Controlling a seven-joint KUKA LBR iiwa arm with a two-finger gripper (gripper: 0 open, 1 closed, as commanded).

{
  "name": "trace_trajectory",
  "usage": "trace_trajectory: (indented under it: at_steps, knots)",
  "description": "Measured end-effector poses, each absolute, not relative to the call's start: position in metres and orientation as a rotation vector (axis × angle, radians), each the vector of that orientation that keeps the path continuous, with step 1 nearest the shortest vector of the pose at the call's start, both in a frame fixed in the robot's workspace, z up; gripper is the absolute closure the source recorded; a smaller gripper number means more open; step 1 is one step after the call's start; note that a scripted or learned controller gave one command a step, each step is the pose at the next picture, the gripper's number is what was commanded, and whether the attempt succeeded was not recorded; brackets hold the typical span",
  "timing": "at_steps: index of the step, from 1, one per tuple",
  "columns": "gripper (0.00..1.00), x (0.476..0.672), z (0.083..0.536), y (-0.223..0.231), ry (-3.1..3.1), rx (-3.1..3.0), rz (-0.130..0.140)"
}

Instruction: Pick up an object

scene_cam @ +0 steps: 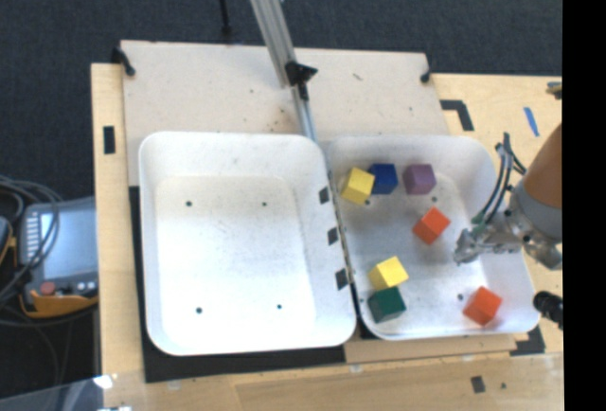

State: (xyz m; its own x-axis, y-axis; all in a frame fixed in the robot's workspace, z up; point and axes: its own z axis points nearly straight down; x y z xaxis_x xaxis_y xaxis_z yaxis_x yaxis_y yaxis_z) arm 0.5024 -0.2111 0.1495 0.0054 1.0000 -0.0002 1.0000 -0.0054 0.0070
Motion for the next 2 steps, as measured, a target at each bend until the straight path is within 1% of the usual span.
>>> trace_trajectory:
  at_steps: [2]
  knots:
    - [1.0,0.513,0.238,-0.215,2.222,2.212,0.006]
